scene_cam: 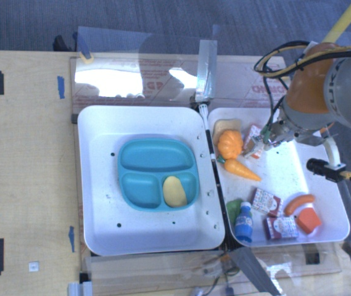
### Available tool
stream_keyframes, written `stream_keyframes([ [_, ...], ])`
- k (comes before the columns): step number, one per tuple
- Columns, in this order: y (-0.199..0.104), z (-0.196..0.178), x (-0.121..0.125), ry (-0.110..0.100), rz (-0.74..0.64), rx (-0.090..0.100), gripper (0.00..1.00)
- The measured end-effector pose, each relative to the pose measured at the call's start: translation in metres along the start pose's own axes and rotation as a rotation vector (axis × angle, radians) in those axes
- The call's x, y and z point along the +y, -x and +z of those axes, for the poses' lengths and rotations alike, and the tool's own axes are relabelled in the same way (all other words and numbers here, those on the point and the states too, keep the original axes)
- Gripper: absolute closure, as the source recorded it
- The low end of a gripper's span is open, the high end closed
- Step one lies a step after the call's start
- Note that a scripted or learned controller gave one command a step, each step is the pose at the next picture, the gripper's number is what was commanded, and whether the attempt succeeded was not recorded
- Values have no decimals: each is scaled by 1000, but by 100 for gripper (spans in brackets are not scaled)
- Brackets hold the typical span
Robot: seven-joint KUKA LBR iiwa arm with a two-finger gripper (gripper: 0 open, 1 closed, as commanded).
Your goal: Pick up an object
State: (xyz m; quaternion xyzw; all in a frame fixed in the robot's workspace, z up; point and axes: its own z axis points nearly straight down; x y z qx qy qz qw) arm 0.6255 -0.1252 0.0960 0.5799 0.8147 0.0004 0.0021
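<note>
Nothing is lifted yet, as far as I can judge: every object I can see lies on a bin floor, and none sits between anything of mine. My end effector (266, 135) hangs low in the upper part of the right bin (323, 236), just beside a small red-and-white packet (253, 142), and from this slanted view I cannot tell whether it is released or clenched. So the reach looks done, while the grasp and the lift are left.

Closest candidates are that packet, the round orange fruit (229, 144) to its left, and the carrot (242, 169) lying tilted just below the fruit, its pale tip pointing toward the bin's middle. The fruit looks smooth and plump, with a beige slice (224, 127) tucked behind it against the bin's top wall. The packet looks thin, crumpled and glossy, and partly hidden by my wrist.

Lower in the same bin sit a blue bottle (243, 221), two red-and-white cartons (266, 200), a sausage (299, 203) and a red block (309, 219). Well apart, the left bin (101, 227) bears a teal tray (156, 159) with a yellow lump (174, 191) in its lower right compartment.
</note>
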Motion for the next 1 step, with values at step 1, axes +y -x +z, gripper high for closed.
stream_keyframes([
  [1, -60, -91, 67, 3, 153, 2, 100],
])
